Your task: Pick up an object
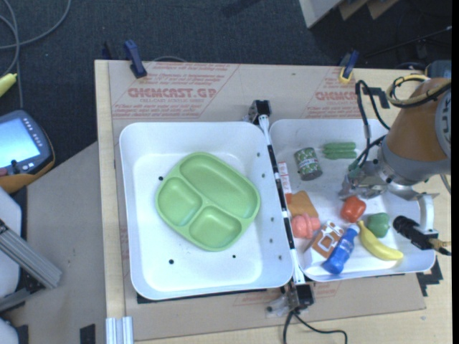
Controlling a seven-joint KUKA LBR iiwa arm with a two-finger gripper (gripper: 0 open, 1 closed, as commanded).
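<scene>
Grey arm (419, 131), wrist angled downward

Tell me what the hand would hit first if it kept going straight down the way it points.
Most likely the red-orange toy: the hand hangs just above it in the right bin. Depth is unclear from this slanted view, so it could instead land on bare bin floor beside it.

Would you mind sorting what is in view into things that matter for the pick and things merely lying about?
For the pick: gripper; small red-orange toy; yellow plastic banana; blue bottle; dark patterned can.

Lying about: green divided plastic tray; blue clamps; handheld screen.
</scene>
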